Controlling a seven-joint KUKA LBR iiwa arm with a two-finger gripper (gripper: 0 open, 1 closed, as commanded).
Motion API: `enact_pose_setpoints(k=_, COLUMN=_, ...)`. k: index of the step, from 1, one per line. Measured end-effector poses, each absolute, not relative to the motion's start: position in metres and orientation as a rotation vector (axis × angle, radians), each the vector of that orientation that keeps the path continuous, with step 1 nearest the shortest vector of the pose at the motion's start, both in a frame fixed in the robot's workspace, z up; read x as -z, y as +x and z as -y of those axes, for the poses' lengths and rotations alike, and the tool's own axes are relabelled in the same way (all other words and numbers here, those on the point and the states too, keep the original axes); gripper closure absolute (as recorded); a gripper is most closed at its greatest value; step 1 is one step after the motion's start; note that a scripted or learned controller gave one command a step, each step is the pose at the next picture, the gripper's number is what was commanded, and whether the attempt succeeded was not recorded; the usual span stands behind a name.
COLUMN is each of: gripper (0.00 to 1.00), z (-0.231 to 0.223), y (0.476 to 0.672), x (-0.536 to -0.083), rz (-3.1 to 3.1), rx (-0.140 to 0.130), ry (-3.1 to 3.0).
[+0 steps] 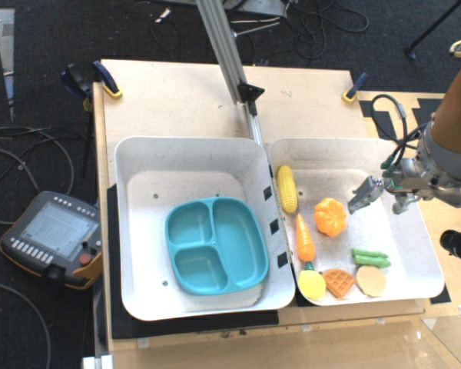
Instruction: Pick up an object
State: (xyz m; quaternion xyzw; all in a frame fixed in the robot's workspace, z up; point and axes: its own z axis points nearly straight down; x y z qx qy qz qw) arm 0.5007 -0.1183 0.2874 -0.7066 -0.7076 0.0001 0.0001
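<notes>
Apparently at the approach step, the gripper (366, 194) hangs over the right bin (415, 229) with fingers apart and nothing between them — next it must drop onto the orange pumpkin (330, 216) just left of it.

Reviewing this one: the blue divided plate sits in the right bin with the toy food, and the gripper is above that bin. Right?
Not quite. The camera view shows the blue divided plate in the left bin, apart from the toy food. The corn, carrot and the rest lie in the right bin, with the gripper above it.
</notes>
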Motion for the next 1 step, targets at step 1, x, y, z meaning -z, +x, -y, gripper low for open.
enact_pose_setpoints(k=1, gripper=0.0, z=0.1184, y=0.5008, x=-0.2875, rz=2.222, rx=0.0, ry=-2.221)
